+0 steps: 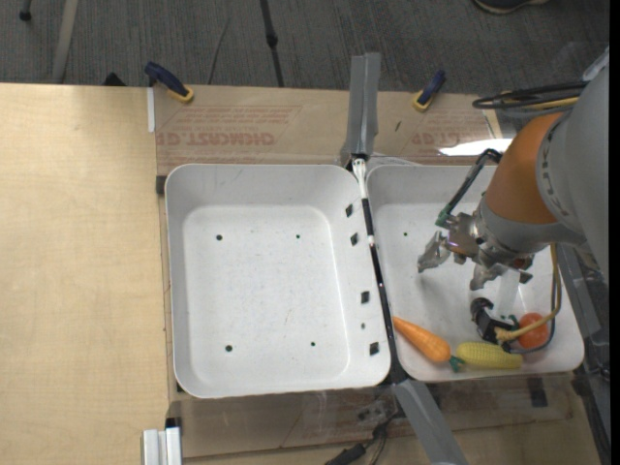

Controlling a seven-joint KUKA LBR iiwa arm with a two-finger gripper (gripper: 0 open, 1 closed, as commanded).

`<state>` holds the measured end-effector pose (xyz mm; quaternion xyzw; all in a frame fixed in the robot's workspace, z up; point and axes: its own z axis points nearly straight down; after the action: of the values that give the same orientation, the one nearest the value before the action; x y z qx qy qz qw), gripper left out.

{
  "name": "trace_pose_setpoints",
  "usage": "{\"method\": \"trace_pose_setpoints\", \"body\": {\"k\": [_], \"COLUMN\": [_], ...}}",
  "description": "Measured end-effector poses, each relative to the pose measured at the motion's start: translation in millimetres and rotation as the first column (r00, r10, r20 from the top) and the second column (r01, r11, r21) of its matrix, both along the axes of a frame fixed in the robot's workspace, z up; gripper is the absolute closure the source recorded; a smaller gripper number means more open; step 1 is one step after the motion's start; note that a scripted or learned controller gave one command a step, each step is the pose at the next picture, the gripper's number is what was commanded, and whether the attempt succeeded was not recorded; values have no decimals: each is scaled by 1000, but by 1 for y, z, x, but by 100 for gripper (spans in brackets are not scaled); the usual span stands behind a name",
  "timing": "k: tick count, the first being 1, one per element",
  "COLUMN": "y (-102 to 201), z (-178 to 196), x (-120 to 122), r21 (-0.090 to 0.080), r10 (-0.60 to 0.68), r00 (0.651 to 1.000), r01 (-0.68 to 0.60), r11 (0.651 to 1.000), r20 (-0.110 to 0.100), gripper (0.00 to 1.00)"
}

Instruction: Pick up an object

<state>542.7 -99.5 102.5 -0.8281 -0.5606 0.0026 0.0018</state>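
Note:
Three toy foods lie along the near edge of the right bin (407,201). An orange carrot (421,339) rests by the bin's near left corner. A yellow corn cob (487,356) sits to the right of the carrot. A red-orange tomato (532,328) lies just beyond the cob. My gripper (455,267) hangs over the middle of the right bin, beyond all three. It is open, with nothing between its fingers (430,257).
The left bin (179,260) stands beside the right one, and they share a middle wall with black clips. Two clamps (170,81) hold the cardboard sheet at the back. The arm's grey body covers the right bin's right side.

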Motion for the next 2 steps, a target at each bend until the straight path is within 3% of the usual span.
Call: {"method": "trace_pose_setpoints", "body": {"k": [1, 2], "y": [64, 44], "z": [88, 286], "x": [-66, -46], "r21": [0, -4], "r10": [110, -334], "r00": [994, 942], "r01": [-110, 334], "r11": [994, 942], "r20": [2, 6], "gripper": [0, 0]}}
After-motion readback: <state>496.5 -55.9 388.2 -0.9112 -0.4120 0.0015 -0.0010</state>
